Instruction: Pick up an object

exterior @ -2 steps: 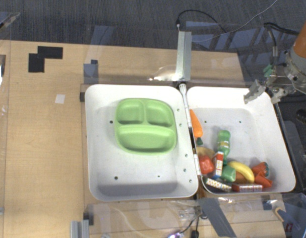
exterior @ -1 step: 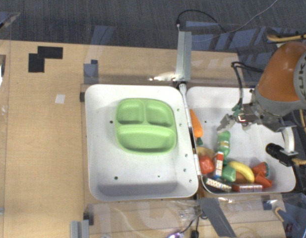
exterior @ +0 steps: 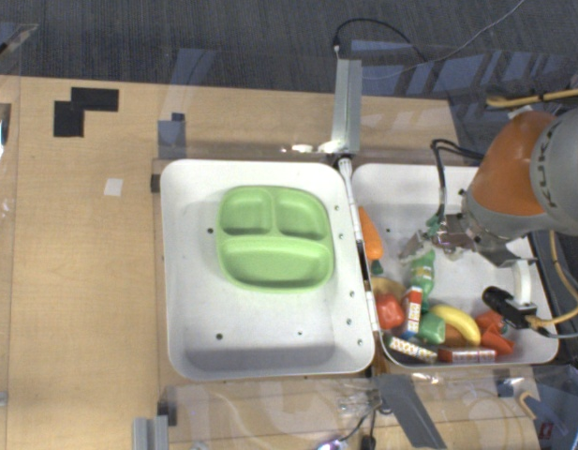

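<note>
Camera view: light wood worktop (exterior: 82,279) with a black L-shaped marker (exterior: 82,109) and a small pale tag (exterior: 112,187) at upper left. Dark grey carpet floor (exterior: 176,17) runs along the top, with a black cable (exterior: 438,50) looping across it. A metal post (exterior: 348,101) stands at the seam between the two bins.

Left bin (exterior: 190,345) holds a green divided tray (exterior: 274,236) lying flat, three compartments, roughly centred.

Right bin (exterior: 401,190) has a pile of toy food crowded into its near half: orange carrot (exterior: 371,235) along the left wall, red tomato (exterior: 391,310), yellow banana (exterior: 457,322), a green bottle (exterior: 422,272) upright-ish, and a red-and-white packet (exterior: 414,308) beside it. More red pieces (exterior: 495,334) sit at the near right.

The grey arm with its orange band (exterior: 504,172) comes in from the right. The gripper (exterior: 429,245) hangs low, just above the green bottle, probably touching it; fingers appear spread apart, nothing clearly between them. The shot is soft there.
</note>
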Controlling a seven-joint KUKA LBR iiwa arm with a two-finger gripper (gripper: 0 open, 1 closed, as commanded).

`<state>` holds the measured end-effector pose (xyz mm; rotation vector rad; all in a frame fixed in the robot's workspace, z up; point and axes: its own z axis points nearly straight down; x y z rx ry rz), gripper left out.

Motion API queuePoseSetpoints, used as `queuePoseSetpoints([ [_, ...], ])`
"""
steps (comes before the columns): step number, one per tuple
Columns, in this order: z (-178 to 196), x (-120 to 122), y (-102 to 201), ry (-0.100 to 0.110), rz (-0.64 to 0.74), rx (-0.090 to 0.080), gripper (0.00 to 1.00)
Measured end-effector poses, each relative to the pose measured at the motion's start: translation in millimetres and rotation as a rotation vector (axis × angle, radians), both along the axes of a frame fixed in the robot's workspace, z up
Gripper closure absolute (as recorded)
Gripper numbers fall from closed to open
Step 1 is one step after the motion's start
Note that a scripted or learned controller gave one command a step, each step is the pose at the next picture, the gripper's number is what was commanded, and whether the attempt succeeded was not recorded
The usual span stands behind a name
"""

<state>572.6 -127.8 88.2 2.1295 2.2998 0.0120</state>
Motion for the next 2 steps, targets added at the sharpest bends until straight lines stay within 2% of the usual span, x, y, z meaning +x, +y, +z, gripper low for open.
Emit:
queuePoseSetpoints([
  [1, 9.6, 3.1, 0.6, -0.005, 0.000, 0.001, 1.00],
  [2, 90.4, 60.1, 31.1, 0.009, -0.021, -0.001, 1.00],
])
